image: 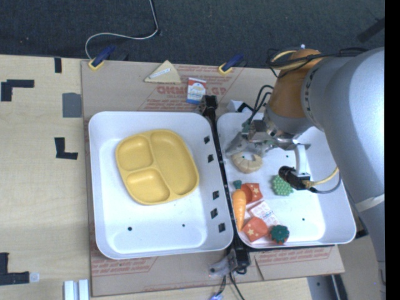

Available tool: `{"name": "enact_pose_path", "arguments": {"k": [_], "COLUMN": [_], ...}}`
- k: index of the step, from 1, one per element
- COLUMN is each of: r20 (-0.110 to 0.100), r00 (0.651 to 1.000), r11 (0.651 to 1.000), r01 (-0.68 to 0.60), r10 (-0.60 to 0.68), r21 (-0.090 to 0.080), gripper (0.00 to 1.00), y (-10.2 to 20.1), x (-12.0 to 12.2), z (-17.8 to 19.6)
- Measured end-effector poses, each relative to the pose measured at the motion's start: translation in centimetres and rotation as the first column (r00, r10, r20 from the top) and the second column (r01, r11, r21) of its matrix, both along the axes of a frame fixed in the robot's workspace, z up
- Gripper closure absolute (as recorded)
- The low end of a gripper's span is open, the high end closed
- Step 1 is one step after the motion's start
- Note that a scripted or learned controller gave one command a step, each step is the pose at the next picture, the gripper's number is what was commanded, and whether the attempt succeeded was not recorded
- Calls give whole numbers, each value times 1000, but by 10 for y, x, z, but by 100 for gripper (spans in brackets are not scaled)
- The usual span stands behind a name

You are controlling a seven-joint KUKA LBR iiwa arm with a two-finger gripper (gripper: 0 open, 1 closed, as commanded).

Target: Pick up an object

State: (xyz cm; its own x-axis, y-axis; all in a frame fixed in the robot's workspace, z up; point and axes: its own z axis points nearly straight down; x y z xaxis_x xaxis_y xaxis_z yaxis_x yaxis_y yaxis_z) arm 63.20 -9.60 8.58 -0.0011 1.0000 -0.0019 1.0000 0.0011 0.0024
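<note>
My gripper [251,141] hangs low over the back of the right bin [325,224], just above a beige ring-shaped bagel [248,162]. I cannot make out whether it touches the bagel. In front of the bagel lie an orange carrot [239,209], a red box [252,192], a red-and-white packet [263,213], an orange block [254,229] and a small green broccoli [279,233]. A green bumpy toy [282,185] rests to the right of the red box.
The left bin [106,217] holds a yellow divided plate [156,165]. Behind the bins, on the cardboard, stand a small carton [196,91] and a pale wedge [164,72]. A black divider with clips [217,167] runs between the bins. The arm's grey body [356,117] covers the right bin's far right.
</note>
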Motion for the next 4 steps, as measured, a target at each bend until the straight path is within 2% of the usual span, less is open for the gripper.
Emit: {"name": "enact_pose_path", "arguments": {"k": [1, 2, 4], "r20": [-1, 1, -1], "r00": [1000, 1000, 1000], "r11": [1000, 1000, 1000], "r01": [-1, 1, -1], "r10": [1, -1, 1], "r21": [3, 0, 2], "gripper": [0, 0, 0], "y": [-5, -2, 0], "x": [10, -7, 32], "z": [0, 0, -1]}}
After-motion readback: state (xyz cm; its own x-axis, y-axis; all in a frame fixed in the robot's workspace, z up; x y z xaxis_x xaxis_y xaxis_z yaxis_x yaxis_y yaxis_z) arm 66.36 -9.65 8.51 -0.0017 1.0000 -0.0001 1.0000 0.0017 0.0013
